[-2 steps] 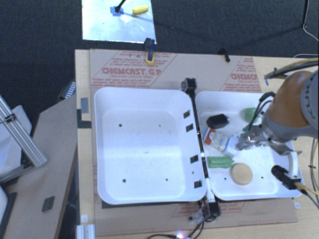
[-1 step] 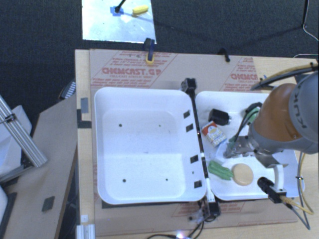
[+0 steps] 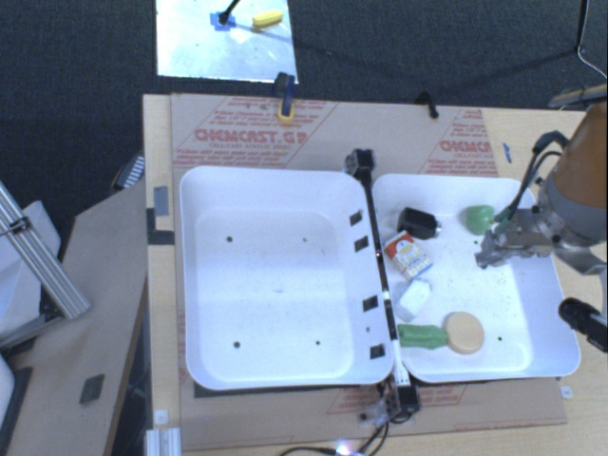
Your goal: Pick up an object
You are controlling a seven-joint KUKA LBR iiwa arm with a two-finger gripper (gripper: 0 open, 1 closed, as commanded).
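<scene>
The left shallow white plastic bin (image 3: 275,350) lies open; the right white bin (image 3: 532,350) is crowded along its left side by small objects.

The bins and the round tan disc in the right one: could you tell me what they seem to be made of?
The bins look like moulded white plastic: smooth, faintly glossy walls with rounded corners. The round tan disc is matte and evenly coloured; it could be wood, foam or plastic, and the camera view leaves that open.

My bench (image 3: 157,302) carries a printed cardboard sheet (image 3: 249,133), and two white bins sit on it. The left bin (image 3: 275,278) lies at nine o'clock, the right bin (image 3: 513,302) at three.
</scene>
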